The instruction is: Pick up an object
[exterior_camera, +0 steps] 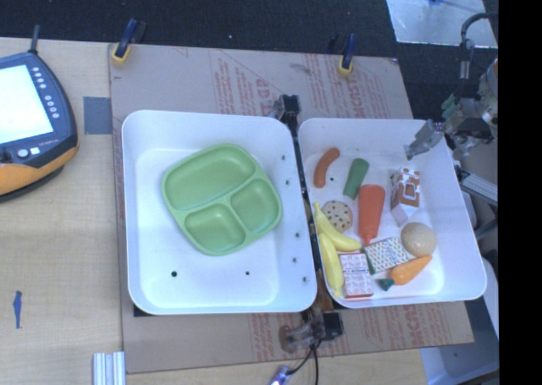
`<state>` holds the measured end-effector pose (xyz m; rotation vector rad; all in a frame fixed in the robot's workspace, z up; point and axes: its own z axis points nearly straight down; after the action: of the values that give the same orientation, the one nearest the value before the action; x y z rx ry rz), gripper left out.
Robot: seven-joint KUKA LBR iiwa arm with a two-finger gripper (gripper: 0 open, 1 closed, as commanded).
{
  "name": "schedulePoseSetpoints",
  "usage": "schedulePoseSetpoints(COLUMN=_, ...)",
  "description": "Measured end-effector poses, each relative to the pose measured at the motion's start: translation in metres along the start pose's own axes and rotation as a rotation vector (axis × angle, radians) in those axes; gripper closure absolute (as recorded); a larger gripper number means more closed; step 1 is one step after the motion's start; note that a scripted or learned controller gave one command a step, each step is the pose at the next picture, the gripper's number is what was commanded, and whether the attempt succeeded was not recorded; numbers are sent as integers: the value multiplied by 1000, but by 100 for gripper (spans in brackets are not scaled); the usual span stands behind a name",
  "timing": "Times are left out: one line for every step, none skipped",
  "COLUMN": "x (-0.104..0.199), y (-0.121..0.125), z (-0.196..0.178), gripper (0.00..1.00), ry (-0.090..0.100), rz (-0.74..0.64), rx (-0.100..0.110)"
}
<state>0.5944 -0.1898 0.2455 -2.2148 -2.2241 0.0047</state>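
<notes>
We're looking down on the tabletop [59, 248] w/ two white bins side by side on a cardboard sheet [254, 79]. The left bin [144, 206] is holding a green divided plate [222, 198], three compartments, sitting roughly mid-bin and turned at a slant.

The right bin [461, 231] is carrying the pickable items. Near its top left an orange-red sausage [325, 167] is lying beside a green cucumber-like piece [356, 177]. Below those, a big carrot [371, 211] is lying lengthwise, w/ a chocolate-chip cookie [337, 215] to its left. A small carton w/ orange print [406, 188] is sitting right of the carrot's top, and a pale egg-shaped item [417, 239] is resting below it. Along the bin's left wall a banana [330, 248] is stretching toward the front; a small red-and-white box [355, 274] is touching its lower end, w/ a patterned flat packet [387, 253] just beside. A smaller carrot [409, 271] is lying near the front right corner.

The hand [423, 138] is hovering at the right bin's upper right rim, apart from every item; nothing is sitting between its fingers. Open or closed: we can't tell, too small and blurred.

A teach pendant [30, 121] is resting at the tabletop's far left.
</notes>
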Motion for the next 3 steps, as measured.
schedulePoseSetpoints(x=34, y=15, z=129, gripper=0, ry=-4, rz=-1, rx=-11)
schedulePoseSetpoints(x=73, y=-25, z=152, gripper=0, ry=-1, rz=-2, rx=-4)
schedulePoseSetpoints(x=73, y=-25, z=141, gripper=100, ry=-1, rz=-4, rx=-3)
